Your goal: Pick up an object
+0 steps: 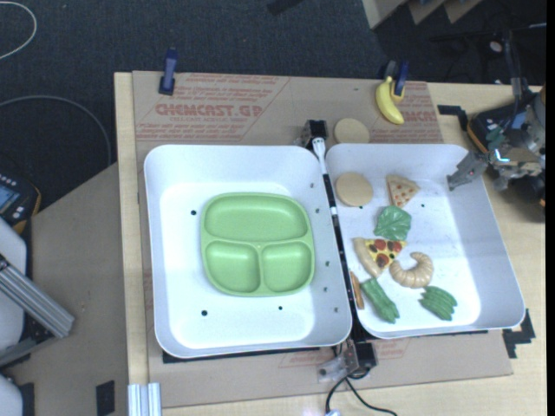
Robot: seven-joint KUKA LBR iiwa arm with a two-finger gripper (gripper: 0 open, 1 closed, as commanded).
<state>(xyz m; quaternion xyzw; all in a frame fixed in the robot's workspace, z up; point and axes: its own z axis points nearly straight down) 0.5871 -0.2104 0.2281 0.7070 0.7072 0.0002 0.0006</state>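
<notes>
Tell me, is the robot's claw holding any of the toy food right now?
No, nothing is held. The gripper sits at the right bin's far right edge, apart from the toy food, with nothing between its fingers.

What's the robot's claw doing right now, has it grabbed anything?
Gripper: at the right bin's top right edge, nothing in it; open or closed cannot be told.

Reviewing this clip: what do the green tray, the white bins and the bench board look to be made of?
Green tray: likely moulded plastic, matte, with smooth rounded compartments. White bins: probably thin formed plastic, slightly glossy, with rounded corners. Bench board: looks like brown cardboard or paper-faced sheet, with red print.
</notes>
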